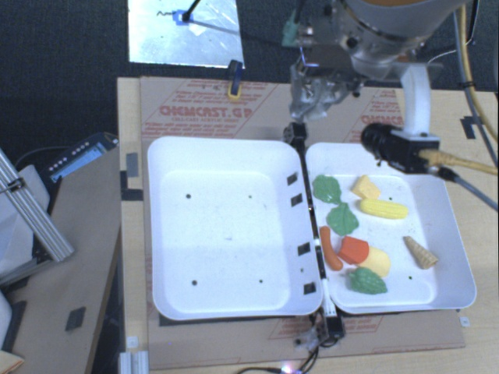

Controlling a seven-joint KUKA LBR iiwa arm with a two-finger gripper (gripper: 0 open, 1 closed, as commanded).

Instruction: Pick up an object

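Both bins, the left one (226, 232) and the right one (448, 240), look like smooth white plastic with a faint sheen. The toy foods, such as the corn (383, 208) and the green leaf (342, 219), seem glossy moulded plastic. The board (195, 111) beneath is matt brown cardboard with red print.
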